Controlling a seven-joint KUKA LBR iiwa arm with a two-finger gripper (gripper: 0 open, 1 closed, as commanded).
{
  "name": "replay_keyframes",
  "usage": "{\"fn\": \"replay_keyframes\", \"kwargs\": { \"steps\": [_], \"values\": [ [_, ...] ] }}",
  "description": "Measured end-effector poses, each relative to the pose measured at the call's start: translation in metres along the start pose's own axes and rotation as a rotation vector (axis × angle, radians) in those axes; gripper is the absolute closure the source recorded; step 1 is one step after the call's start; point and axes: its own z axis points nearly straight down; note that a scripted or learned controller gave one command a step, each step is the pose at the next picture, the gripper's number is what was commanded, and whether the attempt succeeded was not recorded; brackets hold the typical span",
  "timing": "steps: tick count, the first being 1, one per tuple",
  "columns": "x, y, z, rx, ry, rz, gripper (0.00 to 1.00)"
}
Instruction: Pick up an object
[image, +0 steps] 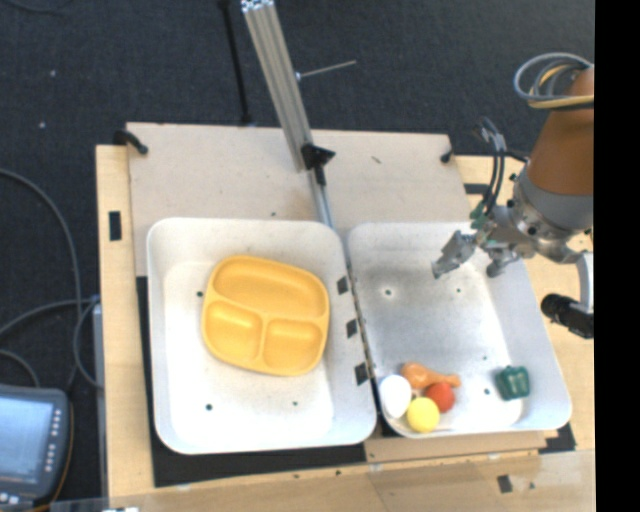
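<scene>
One yellow tray (265, 314), one green toy (513, 382) (right bin (440, 310)).

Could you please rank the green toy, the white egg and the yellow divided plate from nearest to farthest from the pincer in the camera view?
From the pincer over the right bin:
1. Green toy, by the right bin's right wall.
2. White egg, in the right bin's near left corner.
3. Yellow divided plate, in the left bin.
</scene>
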Motion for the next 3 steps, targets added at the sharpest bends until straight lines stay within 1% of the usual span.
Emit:
{"fn": "replay_keyframes", "kwargs": {
  "steps": [1, 2, 3],
  "values": [
    [0.000, 0.000, 0.000, 0.000, 0.000, 0.001, 0.00],
    [0.001, 0.004, 0.062, 0.006, -0.001, 0.003, 0.00],
    [-0.002, 0.010, 0.107, 0.005, -0.001, 0.004, 0.00]
  ]
}}
